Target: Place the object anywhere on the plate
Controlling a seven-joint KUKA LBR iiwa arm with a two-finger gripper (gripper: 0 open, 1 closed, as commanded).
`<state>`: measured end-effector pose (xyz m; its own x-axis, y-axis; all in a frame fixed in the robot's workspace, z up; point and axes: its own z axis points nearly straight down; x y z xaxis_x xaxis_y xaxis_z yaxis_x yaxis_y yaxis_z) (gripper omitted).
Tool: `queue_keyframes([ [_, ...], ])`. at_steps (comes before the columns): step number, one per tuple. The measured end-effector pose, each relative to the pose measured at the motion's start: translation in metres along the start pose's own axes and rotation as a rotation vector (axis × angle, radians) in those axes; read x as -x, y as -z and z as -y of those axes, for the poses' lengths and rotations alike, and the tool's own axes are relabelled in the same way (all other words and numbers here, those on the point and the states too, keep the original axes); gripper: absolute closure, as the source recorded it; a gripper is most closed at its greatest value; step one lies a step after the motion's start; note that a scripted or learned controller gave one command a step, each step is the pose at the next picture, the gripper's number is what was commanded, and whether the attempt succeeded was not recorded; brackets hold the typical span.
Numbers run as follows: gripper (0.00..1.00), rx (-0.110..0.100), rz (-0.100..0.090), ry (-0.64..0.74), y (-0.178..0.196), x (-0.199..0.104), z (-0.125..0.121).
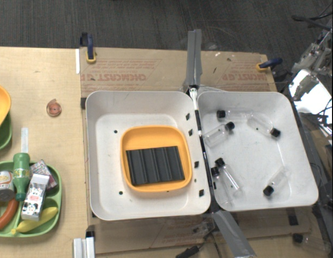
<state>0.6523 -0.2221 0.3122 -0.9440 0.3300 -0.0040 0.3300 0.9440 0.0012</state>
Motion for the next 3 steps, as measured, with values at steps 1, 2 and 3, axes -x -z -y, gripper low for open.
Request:
queue_keyframes([
  [1,0.0,0.0,0.0,0.223,0.019,-0.043,0.015],
  [2,0.0,0.001,-0.001,0.502,-0.009,-0.034,0.012],
  [3,0.0,0.003,0.0,0.948,-0.069,-0.011,0.003],
])
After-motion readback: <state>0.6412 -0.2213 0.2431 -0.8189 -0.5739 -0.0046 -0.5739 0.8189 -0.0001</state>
